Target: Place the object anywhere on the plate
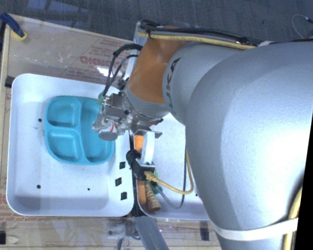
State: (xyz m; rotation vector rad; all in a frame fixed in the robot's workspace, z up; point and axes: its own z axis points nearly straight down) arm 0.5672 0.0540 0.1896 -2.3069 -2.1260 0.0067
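Blue, three-compartment plate lay in the left white bin, presumably set there as the target. At its right edge hovered the claw; whether it was clenched or released could not be determined. An orange-brown object, apparently the task's item, remained in the right bin, beneath the arm.

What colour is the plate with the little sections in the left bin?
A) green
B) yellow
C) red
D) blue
D: the plate in the left bin is light blue, with three sections pressed into it.
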